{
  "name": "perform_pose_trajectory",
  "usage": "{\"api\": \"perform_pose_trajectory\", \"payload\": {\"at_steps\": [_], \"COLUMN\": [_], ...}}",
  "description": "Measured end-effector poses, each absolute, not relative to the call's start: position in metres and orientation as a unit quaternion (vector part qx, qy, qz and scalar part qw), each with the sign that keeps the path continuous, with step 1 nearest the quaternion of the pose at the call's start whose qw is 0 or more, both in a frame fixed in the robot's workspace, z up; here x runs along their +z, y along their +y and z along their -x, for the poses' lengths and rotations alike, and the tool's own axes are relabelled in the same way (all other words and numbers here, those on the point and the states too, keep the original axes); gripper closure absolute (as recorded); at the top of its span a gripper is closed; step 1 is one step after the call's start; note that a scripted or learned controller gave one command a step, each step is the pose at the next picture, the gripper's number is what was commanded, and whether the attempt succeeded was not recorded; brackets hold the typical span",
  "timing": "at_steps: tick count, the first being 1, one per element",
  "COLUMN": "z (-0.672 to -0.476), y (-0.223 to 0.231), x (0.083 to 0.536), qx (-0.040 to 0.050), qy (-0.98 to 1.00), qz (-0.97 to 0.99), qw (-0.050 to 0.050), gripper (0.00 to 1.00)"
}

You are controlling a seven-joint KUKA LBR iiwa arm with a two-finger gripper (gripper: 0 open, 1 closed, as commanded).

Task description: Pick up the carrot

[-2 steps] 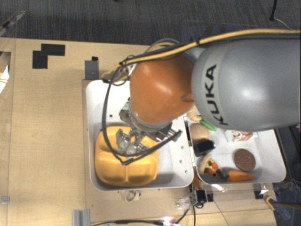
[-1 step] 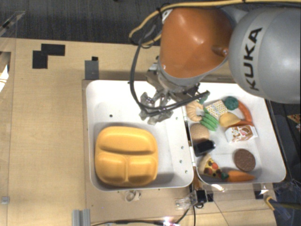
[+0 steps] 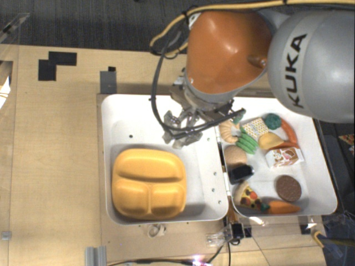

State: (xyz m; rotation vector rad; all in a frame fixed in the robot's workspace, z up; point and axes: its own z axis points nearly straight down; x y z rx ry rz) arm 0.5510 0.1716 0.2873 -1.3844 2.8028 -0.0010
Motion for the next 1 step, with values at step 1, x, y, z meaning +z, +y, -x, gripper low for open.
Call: {"api": "perform_pose_trajectory", "payload": {"at_steps": [1], "z": [-0.5661], "y": [0.1276], "x": [0.1978], "qx": [-0.0003], "qy": [0.836], "qz": [0.548], "qw": [0.003], "gripper": [0.00]}}
